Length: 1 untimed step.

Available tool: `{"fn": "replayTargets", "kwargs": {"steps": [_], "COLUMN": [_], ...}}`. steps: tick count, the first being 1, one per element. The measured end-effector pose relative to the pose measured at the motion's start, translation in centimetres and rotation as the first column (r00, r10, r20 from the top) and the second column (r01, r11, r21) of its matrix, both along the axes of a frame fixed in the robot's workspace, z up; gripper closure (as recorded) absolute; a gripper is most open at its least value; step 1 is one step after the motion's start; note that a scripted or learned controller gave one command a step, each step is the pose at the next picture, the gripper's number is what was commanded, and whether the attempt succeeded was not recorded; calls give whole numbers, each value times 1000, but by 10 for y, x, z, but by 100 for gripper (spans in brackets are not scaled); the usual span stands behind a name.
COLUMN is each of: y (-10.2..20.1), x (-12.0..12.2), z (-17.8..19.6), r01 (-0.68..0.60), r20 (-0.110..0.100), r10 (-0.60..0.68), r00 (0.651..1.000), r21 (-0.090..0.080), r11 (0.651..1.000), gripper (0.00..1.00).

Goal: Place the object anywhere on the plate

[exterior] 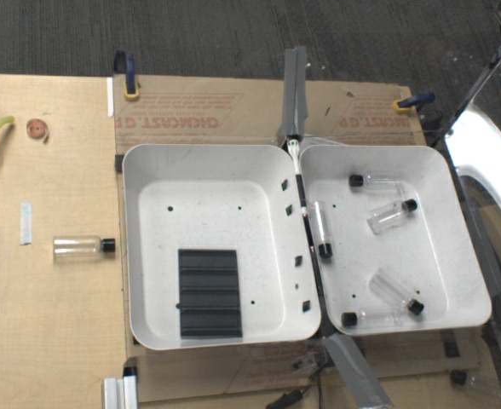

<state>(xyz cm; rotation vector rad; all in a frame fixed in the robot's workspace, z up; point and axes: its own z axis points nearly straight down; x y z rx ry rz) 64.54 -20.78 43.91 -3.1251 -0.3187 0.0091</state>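
Claw: grip cannot be told. Vial (pixel 318 221) along right bin's (pixel 470 258) left wall, cap nearward.

Light is bright, even, from overhead; no hard shadows. White bins (pixel 148 313) near blown out, w/ soft grey shading along inner walls. Clear vials (pixel 388 218) show small glints, edges hard to trace vs. white. Worktop (pixel 46 313) evenly lit. Dark floor (pixel 233 15) dim, grainy. Overall slightly soft, low-res; fine detail smeared.
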Motion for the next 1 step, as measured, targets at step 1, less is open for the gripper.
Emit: {"fn": "replayTargets", "kwargs": {"steps": [1], "y": [-15], "x": [-73], "z": [1], "r01": [-221], "r20": [0], "r10": [221], "r00": [975], "r21": [2], "r11": [975], "gripper": [0]}}
